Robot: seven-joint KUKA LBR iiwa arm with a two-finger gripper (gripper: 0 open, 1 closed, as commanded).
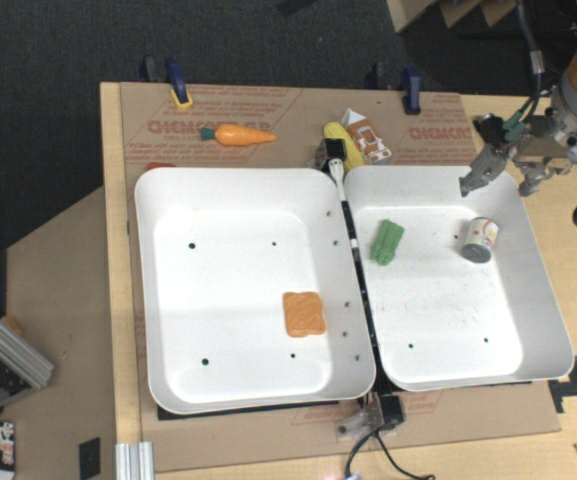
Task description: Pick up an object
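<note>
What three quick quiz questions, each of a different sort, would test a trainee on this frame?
1. True or false: the green block lies in the left bin.
2. Which object is nearest the gripper: A) orange slab, B) small can, C) toy carrot?
3. Fill in: the toy carrot lies on the ___ behind the bins.

Key: 1 false, it lies in the right bin; 2 B; 3 cardboard.

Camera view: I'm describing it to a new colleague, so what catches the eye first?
Probably the orange waffle-like piece lying alone in the left bin, and the green block beside a small can in the right bin. The hand hovers over that bin's far right corner.
</note>
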